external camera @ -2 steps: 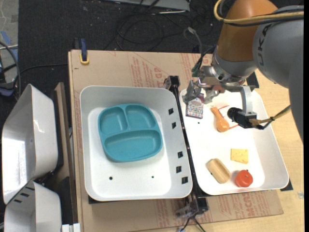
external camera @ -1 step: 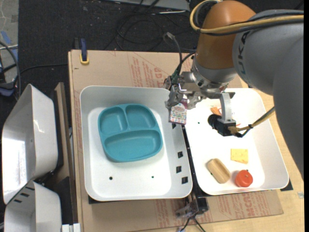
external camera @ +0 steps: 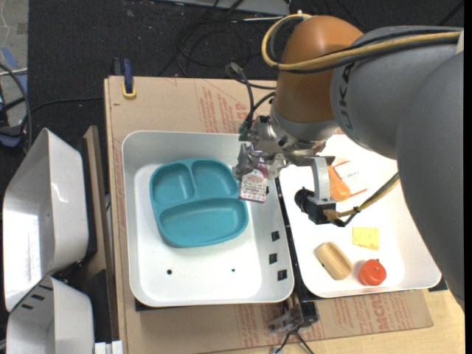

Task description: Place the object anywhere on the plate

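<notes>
Teal plate (external camera: 198,203) open; packet (external camera: 254,189) overhangs rim

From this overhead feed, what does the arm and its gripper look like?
The arm is bulky and grey, with a rounded orange band above the wrist. A tan cable loops over the band and runs along the arm. Thin dark wires trail near the wrist. The gripper is a small metal-coloured assembly below the band.
</notes>
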`<state>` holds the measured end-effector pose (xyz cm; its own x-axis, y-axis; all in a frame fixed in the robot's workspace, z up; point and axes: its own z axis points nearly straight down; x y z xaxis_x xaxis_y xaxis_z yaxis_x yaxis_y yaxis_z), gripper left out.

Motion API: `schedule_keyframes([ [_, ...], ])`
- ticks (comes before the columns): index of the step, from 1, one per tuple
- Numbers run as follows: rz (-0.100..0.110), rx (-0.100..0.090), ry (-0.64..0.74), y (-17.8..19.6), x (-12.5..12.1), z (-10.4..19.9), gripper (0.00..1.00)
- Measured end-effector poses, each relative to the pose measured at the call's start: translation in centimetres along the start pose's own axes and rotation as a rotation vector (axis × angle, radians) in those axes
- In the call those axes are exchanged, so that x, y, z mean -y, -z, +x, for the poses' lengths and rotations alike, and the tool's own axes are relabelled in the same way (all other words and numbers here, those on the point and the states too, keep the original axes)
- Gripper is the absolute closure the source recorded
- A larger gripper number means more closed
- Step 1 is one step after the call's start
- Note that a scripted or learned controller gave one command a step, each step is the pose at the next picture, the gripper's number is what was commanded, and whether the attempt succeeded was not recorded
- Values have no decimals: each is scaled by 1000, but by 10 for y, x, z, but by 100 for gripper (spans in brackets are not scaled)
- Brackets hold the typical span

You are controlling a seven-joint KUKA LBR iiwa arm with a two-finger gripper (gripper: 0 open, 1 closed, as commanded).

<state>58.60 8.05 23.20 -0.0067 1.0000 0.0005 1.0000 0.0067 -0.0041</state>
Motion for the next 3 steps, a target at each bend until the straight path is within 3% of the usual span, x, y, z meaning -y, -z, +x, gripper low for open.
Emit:
schedule_keyframes([
  [1, 0, 1, -1, -7, 22, 30, 100],
  [2, -3, 1, -3, -2, 22, 30, 100],
  [3, -4, 1, -4, -2, 22, 29, 0],
])
